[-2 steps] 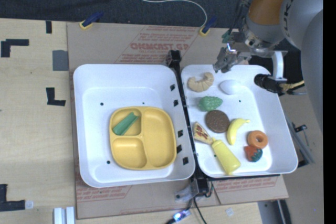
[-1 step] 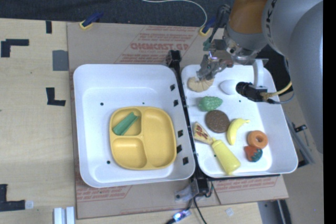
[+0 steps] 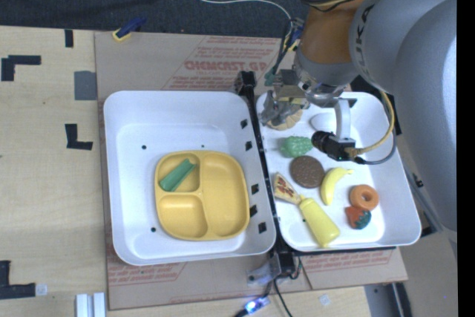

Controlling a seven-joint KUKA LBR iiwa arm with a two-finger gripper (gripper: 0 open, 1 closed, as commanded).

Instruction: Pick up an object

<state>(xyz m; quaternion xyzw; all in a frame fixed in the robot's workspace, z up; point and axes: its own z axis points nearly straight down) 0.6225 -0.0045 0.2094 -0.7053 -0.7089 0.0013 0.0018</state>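
My gripper (image 3: 280,112) hangs low over the far left corner of the right bin (image 3: 393,232), under the orange wrist band. Just in front of it lies a green leafy toy (image 3: 296,145). Further forward in the same bin lie a brown round cookie (image 3: 306,172), a yellow banana (image 3: 334,183), an orange donut (image 3: 364,197), a small red and teal piece (image 3: 358,218), a pizza slice (image 3: 285,189) and a yellow bottle (image 3: 319,223). A pale item partly shows beneath the gripper; what it is I cannot make out.
The left bin (image 3: 126,122) holds a yellow divided plate (image 3: 215,197) with a green block (image 3: 177,175) in its far left compartment. A black cable and connector (image 3: 334,145) hang from the wrist over the right bin. The arm's grey bulk covers the right bin's far right side.
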